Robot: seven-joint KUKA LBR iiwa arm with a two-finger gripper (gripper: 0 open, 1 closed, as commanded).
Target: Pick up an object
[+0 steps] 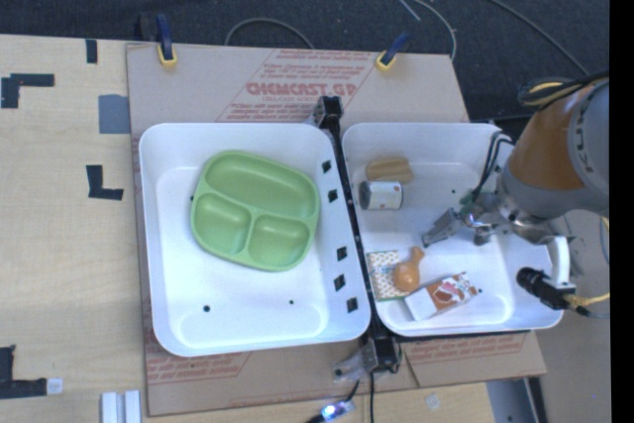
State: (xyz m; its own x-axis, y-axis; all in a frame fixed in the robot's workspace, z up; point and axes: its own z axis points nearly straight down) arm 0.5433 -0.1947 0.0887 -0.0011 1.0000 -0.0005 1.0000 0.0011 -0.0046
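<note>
The right bin point(492, 139) holds several small objects. A tan block point(388, 169) lies at the back, with a white and grey cylinder point(381, 195) on its side just in front of it. Nearer the front sit an orange drumstick-shaped toy point(406, 272) on a patterned card point(382, 263) and a red and white packet point(446, 294). My gripper point(448, 225) hangs over the bare middle of this bin, right of the cylinder and above the packet. It looks open, with nothing between its fingers.
A green divided plate point(256, 211) lies in the left bin point(158, 243). A black divider point(342, 213) runs between the two bins. The arm's orange band point(550, 149) and grey body cover the right bin's right rim.
</note>
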